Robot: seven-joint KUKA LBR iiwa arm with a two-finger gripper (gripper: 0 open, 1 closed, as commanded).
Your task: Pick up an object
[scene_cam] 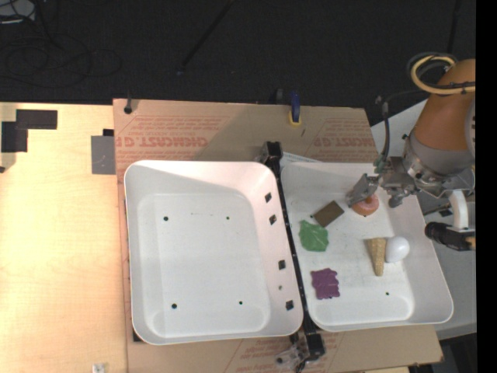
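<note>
- The left bin [202, 317] sits on the worktop [54, 239] with nothing resting on its floor, so nothing has been carried over to that side.
- In the right bin [419, 313], every loose item lies flat on the floor: a green piece [314, 236] near the divider, a brown block [328, 213] just beyond it, and a purple piece [325, 283] nearer the front edge.
- Further right, a cone-shaped item [377, 255] lies touching a white ball [397, 249].
- A small orange-red object [363, 203] rests toward the far side of the right bin, and the tool [373, 189] is directly over it, touching or very nearly so.
- Whether the tool is spread or pressed together I cannot tell; its tips blend with the object beneath them.
- The arm [444, 123] reaches in from the right, low over the bin.
- Judgement: the approach seems done and the orange-red object looks like the likely target, but no lift is evident. The grasp itself, the raising and any check that the object comes up are all left to do.
</note>
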